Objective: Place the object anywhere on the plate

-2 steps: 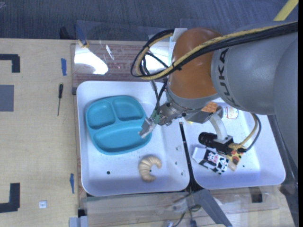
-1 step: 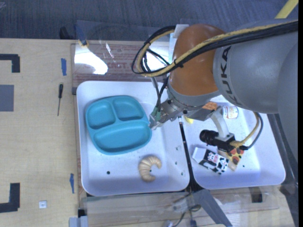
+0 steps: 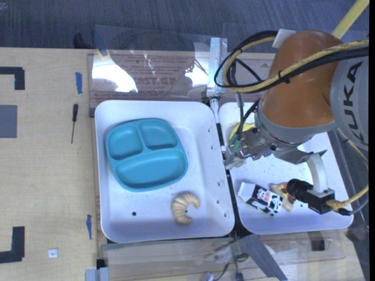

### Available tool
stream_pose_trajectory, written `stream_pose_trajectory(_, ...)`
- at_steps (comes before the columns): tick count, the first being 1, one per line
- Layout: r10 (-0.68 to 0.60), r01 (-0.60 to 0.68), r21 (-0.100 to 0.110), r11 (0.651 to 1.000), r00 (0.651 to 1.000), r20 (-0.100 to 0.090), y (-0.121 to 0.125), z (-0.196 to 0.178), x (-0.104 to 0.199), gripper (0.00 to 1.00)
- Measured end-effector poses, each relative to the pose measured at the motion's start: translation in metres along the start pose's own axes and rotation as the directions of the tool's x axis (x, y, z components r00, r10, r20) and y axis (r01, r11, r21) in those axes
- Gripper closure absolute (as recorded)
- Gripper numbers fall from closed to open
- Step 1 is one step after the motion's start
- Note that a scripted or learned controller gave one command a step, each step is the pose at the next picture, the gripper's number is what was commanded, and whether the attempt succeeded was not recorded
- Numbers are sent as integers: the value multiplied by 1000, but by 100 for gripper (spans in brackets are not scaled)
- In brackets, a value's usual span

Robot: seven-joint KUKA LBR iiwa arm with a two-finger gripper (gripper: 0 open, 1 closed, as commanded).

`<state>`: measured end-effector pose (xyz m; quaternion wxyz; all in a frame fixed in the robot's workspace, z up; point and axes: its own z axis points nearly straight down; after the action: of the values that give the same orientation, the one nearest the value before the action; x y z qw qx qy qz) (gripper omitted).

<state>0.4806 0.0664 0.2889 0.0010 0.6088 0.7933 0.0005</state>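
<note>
While the arm (image 3: 304, 81) hides most of the right bin (image 3: 334, 212), its gripper (image 3: 243, 148) hangs near the divider, finger state impossible to tell. The croissant (image 3: 186, 207) lies in the left bin (image 3: 199, 127), just below the blue plate (image 3: 146, 153), near the front rim.

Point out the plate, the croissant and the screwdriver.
plate (image 3: 146, 179): camera view, floor of its large compartment.
croissant (image 3: 186, 206): camera view, middle of its curved body.
screwdriver (image 3: 74, 122): camera view, middle of its shaft.
</note>
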Motion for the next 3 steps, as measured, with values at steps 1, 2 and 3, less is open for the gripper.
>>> stream_pose_trajectory(1, -69, 69, -3, 998, 998, 2, 91, 172, 17, 100)
stream_pose_trajectory(2, -293, 293, 2, 956, 956, -3, 20, 101, 78, 100)
stream_pose_trajectory(3, -403, 403, -1, 915, 915, 1, 46, 73, 24, 100)
